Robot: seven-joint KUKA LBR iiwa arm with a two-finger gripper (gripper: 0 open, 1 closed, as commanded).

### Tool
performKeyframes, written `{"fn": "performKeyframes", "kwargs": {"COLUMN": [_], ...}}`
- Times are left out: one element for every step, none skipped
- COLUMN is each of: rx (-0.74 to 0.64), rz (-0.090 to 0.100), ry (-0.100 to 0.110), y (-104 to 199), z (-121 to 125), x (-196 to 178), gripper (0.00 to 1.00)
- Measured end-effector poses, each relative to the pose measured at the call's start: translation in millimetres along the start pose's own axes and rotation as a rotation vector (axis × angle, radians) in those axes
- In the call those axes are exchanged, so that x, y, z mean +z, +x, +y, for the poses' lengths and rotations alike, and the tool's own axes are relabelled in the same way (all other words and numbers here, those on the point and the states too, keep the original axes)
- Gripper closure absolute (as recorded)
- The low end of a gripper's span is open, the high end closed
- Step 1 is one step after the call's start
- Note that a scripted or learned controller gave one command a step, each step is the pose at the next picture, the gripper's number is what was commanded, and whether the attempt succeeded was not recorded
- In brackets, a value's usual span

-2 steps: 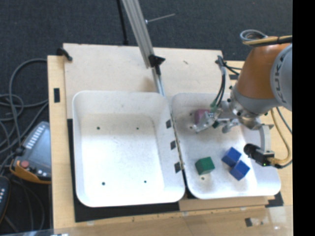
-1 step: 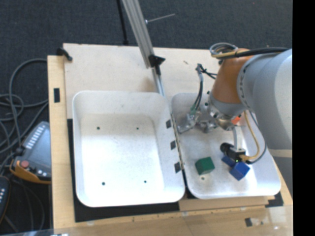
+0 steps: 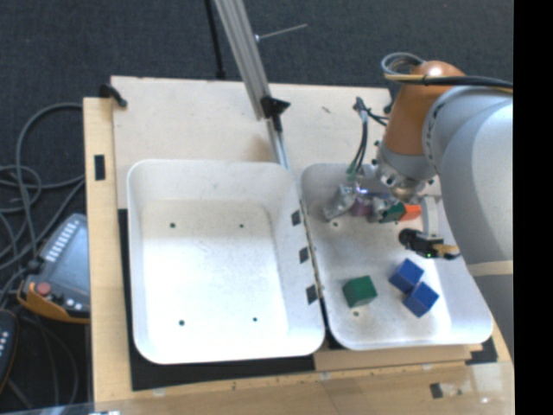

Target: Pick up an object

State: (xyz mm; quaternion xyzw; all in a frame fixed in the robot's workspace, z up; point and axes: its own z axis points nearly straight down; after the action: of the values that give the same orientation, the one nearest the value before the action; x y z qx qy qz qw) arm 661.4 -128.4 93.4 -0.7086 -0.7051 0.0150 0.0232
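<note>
Grey arm reaches in from right — gripper low, wrist bent down.

A robotics lab: a plywood table on dark carpet carries two white bins, with an aluminium post, loose cables and a handheld controller beside it.

My arm is a fat grey cylinder, an orange band ringing it above the wrist, green cables looping beside that band, metal fittings below.
</note>
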Motion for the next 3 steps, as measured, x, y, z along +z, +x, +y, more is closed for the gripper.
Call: {"fn": "performKeyframes", "kwargs": {"rx": [-0.014,-0.013,-0.011], "rz": [0.01,-0.011,-0.016], "ry": [-0.057,-0.059,-0.057], "y": [-36,6,1], "z": [-54,-5,-8], "x": [-5,-4,-15], "gripper": [0.0,0.0,1.0]}}
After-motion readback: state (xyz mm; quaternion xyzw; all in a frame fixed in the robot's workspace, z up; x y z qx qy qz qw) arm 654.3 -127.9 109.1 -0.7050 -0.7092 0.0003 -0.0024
